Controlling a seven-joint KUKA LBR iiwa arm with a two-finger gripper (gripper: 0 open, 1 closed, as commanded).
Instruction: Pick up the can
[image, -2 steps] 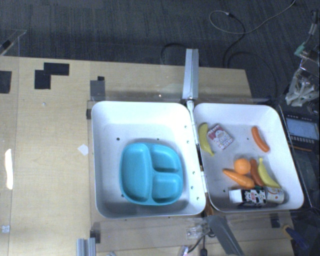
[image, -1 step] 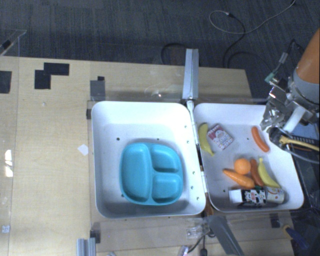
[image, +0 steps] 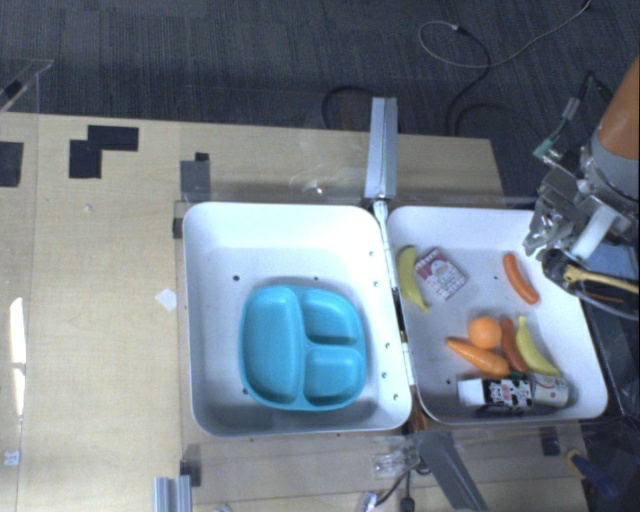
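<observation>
Your gripper (image: 548, 235) hangs over the far right rim of the right bin (image: 470, 215). You can't tell from here whether it's open or closed, and nothing visible is in it.

Closest thing to it is the sausage (image: 519, 277), just below-left. Drop straight down and you'll likely hit that or the rim, not the target.

Further out: an orange (image: 484, 331), a carrot (image: 477, 354), a banana (image: 534, 348) and something red between them, all bunched together. They sit right between the gripper and the can, so a low sweep will likely plough through them.

The can (image: 512, 392) is furthest, lying on its side against the near wall of the bin, banana tip almost touching it. Risks:
- it rolls when pinched
- fingers foul the wall
- you grab the banana too

The snack packet (image: 439, 274) and second banana (image: 407, 279) are off to the left, out of the way.
</observation>
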